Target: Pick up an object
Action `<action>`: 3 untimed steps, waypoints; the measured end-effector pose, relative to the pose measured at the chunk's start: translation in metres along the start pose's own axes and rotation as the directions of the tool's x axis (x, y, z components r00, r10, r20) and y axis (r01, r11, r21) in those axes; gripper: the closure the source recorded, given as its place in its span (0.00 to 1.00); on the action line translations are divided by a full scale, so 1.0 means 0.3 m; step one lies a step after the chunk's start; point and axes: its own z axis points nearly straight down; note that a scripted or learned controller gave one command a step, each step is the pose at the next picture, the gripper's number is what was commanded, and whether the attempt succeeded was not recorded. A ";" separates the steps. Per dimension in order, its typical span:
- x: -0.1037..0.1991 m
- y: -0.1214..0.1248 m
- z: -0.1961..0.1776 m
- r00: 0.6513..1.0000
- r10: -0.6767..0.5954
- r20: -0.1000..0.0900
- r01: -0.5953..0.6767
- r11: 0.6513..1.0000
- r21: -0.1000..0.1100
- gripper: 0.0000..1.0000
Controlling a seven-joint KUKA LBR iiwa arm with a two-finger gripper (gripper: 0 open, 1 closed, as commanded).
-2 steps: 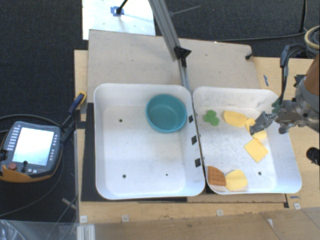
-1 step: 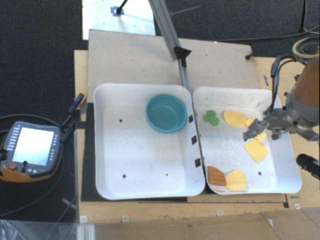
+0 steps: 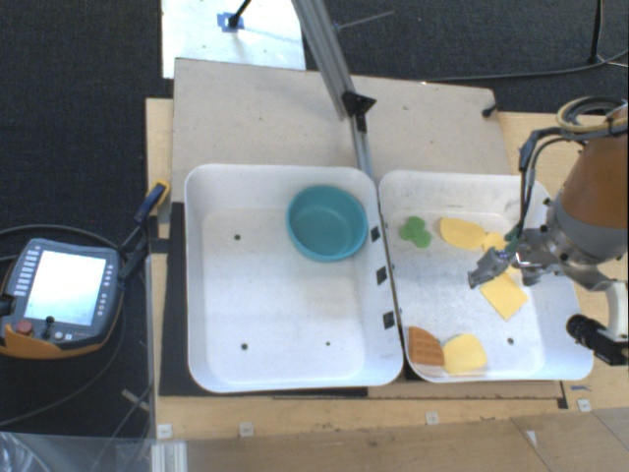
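Progress is looking slight from where I am standing: nothing is being lifted yet. The gripper is hanging low over the right bin, its grey fingers pointing toward nine o'clock, and the arm is reaching in from three o'clock. I cannot tell how wide the fingers are standing; they are blurring into one dark shape, and nothing is showing between them.

The likeliest target, by my guess, is the yellow wedge, lying just beside the fingertips at about five o'clock from them. A yellow oval piece is resting at eleven o'clock from the gripper, with a small green piece farther out toward ten. At the bin's six o'clock edge a brown waffle-like piece and a yellow lump are sitting touching each other. In the left bin a teal bowl is sitting near the twelve o'clock wall.

So the closing, the lift and the carry all seem to be waiting.

As for writing, no brand or label is reading clearly anywhere; the handheld pendant at nine o'clock off the bench is glowing, its screen too washed out to read.
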 end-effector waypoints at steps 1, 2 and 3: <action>-0.018 0.019 0.194 1.000 0.000 0.000 0.000 1.000 0.001 0.00; -0.018 0.023 0.151 1.000 0.000 0.000 0.000 1.000 -0.004 1.00; -0.019 0.057 -0.011 1.000 -0.001 0.001 0.001 1.000 -0.007 1.00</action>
